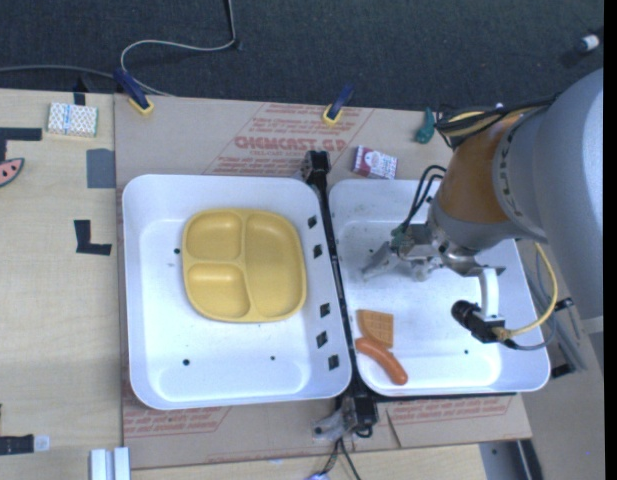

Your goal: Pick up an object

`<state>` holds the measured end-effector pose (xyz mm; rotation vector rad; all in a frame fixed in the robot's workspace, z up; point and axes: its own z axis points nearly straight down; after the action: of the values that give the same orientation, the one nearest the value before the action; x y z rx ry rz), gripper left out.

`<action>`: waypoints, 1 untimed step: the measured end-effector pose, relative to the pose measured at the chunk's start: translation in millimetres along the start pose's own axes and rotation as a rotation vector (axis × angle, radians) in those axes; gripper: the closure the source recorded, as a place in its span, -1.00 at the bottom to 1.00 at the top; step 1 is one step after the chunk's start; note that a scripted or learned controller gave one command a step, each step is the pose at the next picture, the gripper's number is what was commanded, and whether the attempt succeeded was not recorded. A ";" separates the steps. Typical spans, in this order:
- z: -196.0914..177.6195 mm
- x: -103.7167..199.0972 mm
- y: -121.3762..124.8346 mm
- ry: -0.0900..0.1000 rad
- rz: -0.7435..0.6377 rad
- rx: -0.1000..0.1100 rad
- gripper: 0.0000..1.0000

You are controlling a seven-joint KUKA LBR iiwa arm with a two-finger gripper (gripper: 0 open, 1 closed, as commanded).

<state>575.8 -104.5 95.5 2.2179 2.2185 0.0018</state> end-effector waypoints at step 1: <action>-9.1 0.5 -0.3 0.001 0.000 0.002 1.00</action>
<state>575.5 -104.0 104.5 2.2194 2.2201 0.0014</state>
